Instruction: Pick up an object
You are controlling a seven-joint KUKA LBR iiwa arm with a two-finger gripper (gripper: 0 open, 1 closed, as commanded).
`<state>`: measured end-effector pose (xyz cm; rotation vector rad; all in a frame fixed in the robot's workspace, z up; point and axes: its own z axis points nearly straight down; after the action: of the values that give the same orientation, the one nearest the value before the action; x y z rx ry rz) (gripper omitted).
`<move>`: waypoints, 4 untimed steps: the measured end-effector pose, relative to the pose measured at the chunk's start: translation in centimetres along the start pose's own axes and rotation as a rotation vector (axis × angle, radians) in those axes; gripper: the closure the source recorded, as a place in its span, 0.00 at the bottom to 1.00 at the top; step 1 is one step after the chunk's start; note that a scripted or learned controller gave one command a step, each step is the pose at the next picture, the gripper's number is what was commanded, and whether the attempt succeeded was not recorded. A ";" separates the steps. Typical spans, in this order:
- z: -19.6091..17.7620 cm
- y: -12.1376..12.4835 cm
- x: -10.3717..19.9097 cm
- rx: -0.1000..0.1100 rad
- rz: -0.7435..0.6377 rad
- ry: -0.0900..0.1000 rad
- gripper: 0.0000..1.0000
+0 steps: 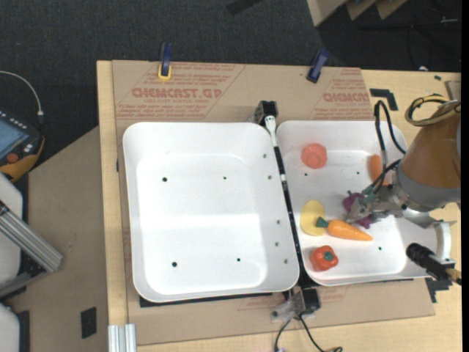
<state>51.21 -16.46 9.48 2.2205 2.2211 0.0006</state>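
The right bin (344,134) holds several toy foods. A pink round piece (314,155) lies near its back. A yellow piece (311,217) sits by the left wall, with an orange carrot (349,230) touching it on the right. A red tomato-like piece (324,257) rests at the front. A purple piece (357,201) lies just behind the carrot. An orange piece (375,166) shows partly behind the arm's cables. My gripper (364,210) is down inside the bin at the purple piece and the carrot's thick end.
The left bin (143,218) lies beside the right one, with a black strip along the shared wall. Both stand on a cardboard sheet (220,83) held by blue clamps at the back. The arm's body (432,163) and black cables cover the right bin's right side.
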 end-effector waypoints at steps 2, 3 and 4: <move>-13.4 3.4 15.0 -0.004 -0.006 0.001 1.00; -11.6 4.9 23.1 -0.001 -0.009 0.003 1.00; -17.5 1.7 22.6 -0.005 -0.001 0.001 1.00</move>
<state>52.93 6.14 26.97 2.2174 2.2209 0.0074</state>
